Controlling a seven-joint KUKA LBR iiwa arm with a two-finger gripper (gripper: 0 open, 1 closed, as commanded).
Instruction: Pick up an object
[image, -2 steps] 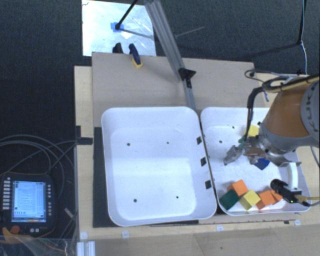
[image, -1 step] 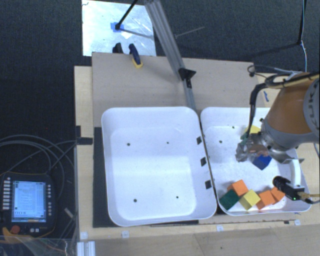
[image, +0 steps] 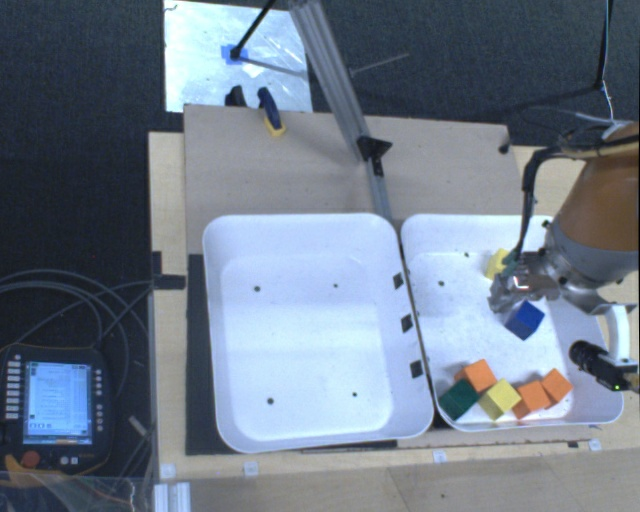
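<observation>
Arm (image: 600, 215): broad orange band above a grey wrist section. Black cable loops along its left side. Metallic gripper (image: 512, 285) assembly below.

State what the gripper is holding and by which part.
Cannot be told. The gripper sits low in the right bin between a yellow block and a blue cube.

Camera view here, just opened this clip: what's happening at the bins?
The arm reaches in from the right over the right bin, its gripper low beside a blue cube and a yellow block. Nothing is visibly lifted. A cluster of orange, yellow and green blocks sits at the bin's near edge. The left bin sits alongside.
</observation>
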